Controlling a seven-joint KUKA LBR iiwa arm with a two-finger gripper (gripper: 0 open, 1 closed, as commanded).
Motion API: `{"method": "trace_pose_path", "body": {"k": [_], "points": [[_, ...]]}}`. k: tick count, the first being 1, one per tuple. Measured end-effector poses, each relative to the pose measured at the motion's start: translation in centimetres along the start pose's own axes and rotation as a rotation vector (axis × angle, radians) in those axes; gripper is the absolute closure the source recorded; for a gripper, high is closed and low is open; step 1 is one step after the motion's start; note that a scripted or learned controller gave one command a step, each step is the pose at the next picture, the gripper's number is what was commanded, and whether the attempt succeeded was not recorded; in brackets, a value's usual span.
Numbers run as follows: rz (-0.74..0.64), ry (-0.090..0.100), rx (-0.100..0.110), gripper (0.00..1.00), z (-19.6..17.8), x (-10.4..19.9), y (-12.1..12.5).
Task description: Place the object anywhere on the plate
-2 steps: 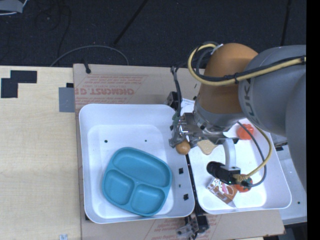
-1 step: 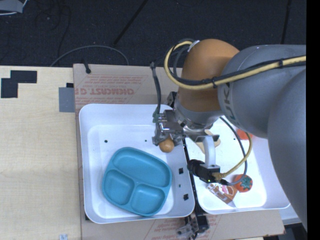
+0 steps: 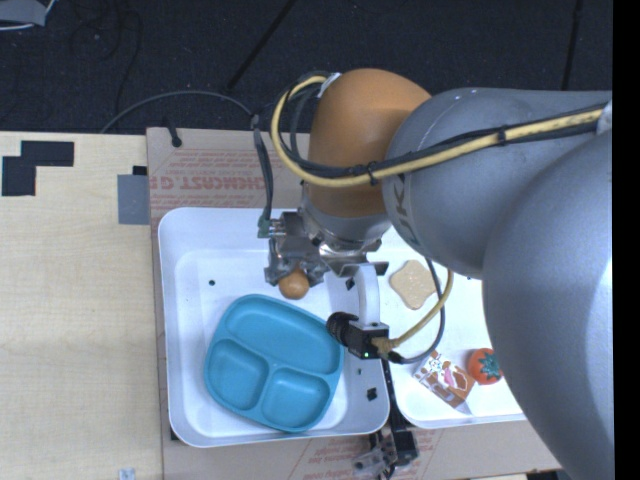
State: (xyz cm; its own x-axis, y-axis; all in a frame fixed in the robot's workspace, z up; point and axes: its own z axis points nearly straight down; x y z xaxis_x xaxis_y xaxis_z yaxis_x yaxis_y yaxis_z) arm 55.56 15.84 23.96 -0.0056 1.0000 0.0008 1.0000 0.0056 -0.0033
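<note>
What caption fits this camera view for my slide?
Pincer poised with a small brown object at the blue plate's upper edge, left bin.

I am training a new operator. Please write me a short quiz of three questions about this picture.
1. True or false: the blue plate has three compartments.
2. Which bin holds the plate? A) the left bin B) the right bin
3. Fill in: the small brown object under the gripper lies just beyond the plate's ____ rim.

Key: 1 true; 2 A; 3 far (top).
</note>
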Motion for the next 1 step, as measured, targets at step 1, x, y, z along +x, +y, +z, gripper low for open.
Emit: {"method": "trace_pose_path", "body": {"k": [1], "points": [[0.003,-0.002,0.001,0.0,-0.01,-0.22,-0.06]]}}
